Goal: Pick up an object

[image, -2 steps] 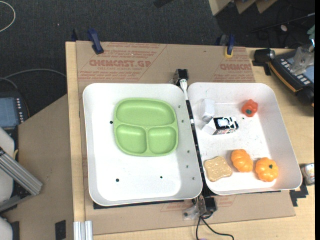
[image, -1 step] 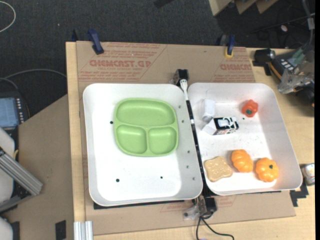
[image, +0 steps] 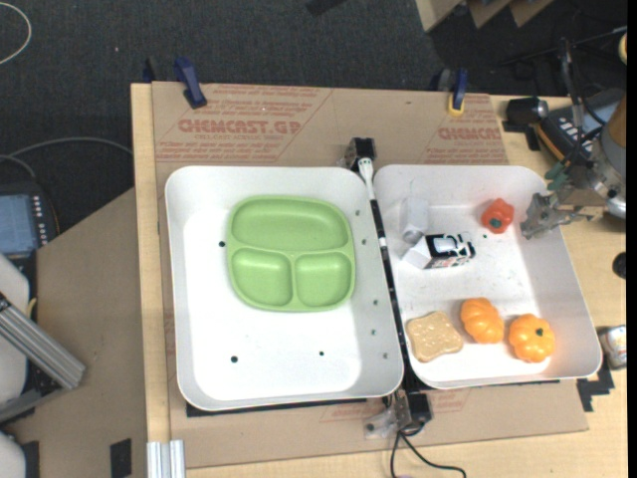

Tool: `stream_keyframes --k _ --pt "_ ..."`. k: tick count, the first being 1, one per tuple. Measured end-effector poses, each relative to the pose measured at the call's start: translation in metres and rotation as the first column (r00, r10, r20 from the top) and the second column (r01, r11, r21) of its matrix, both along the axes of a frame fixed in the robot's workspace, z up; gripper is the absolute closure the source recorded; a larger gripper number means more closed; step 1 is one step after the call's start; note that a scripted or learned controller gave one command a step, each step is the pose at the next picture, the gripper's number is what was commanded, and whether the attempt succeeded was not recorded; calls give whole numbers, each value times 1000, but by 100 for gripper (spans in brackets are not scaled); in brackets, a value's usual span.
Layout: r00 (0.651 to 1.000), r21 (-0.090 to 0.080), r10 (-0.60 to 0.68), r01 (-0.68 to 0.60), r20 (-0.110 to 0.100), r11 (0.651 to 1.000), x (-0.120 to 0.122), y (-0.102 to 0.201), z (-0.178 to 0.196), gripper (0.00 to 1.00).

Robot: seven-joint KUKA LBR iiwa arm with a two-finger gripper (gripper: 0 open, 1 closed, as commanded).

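Red pepper (image: 497,215) just beside claw (image: 538,214)

We see even, bright light from overhead. The white bins (image: 199,267) nearly wash out, with soft shadows along their inner walls. The dark floor (image: 80,58) stays dim. Focus is slightly soft throughout, with mild grain.

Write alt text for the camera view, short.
A robot gripper hovers at the right edge of the right bin, near a small red toy; the bin also holds a black-and-white toy car, a slice of toast and two orange pumpkins. The left bin holds a green divided plate.
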State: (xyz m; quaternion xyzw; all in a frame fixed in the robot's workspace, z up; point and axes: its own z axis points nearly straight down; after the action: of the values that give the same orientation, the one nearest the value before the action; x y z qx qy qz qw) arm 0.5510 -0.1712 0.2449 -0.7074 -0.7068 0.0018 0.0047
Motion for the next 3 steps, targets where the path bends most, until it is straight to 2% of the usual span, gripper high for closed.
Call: stream_keyframes --k 1,2,3 --pt "1000 -10 -3 3 16 1000 2 -50 47 100" --pt "1000 -12 2 -2 26 1000 10 -54 172 100" --pt "1000 -3 -1 1 4 1000 -18 -53 125 100"
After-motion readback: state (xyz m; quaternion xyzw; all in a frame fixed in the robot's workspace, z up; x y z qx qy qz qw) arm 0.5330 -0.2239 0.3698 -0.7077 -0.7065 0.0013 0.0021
